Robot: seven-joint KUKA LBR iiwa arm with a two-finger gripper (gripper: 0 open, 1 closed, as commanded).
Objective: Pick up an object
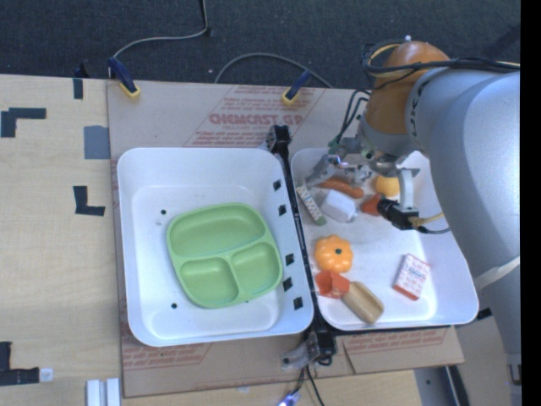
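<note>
Dark carpet lies beyond the desk (51, 227), which carries a cardboard sheet (245, 121) and two white bins. At the upper part of the right bin (439, 311) the gripper (359, 172) sits low over a cluster of small objects; whether the fingers are apart or together cannot be told, as the wrist hardware covers them.

Directly at the gripper lie an orange carrot-shaped piece (345, 185) and a white cup-like piece (340, 205), touching each other. Both appear to be light, rigid plastic toys; the judgement is that smooth curved surfaces may slip, so grasp across the narrow width at mid-length.

Further out, toward the lower right of the frame:
- orange pumpkin (333, 254), round, likely to roll
- tan bread-like piece (363, 302)
- small red-and-white box (412, 276), flat sides, easiest to clamp

Left bin (139, 193) holds a green divided tray (224, 254).
</note>
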